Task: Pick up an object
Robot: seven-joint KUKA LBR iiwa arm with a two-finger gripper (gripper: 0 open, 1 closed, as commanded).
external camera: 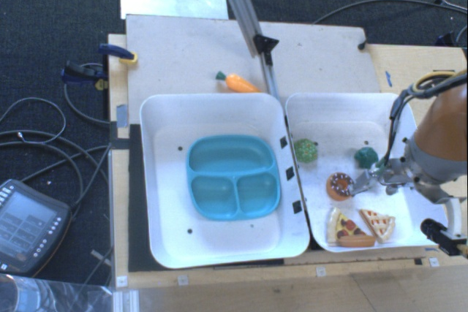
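End effector (363,183) by round donut (339,186), no long axis; grip state can't tell.

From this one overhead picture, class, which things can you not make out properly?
- Pincer, camera view: too small and blurred to tell open or shut, or whether it touches the donut.
- Arm: cut off by the right edge.
- Dark green toy: too small to identify.
- Carrot: lower edge hidden behind the left bin's rim.

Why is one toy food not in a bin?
The toy carrot lies on the bench just behind the left bin, outside both bins. The other toy foods sit in the right bin.
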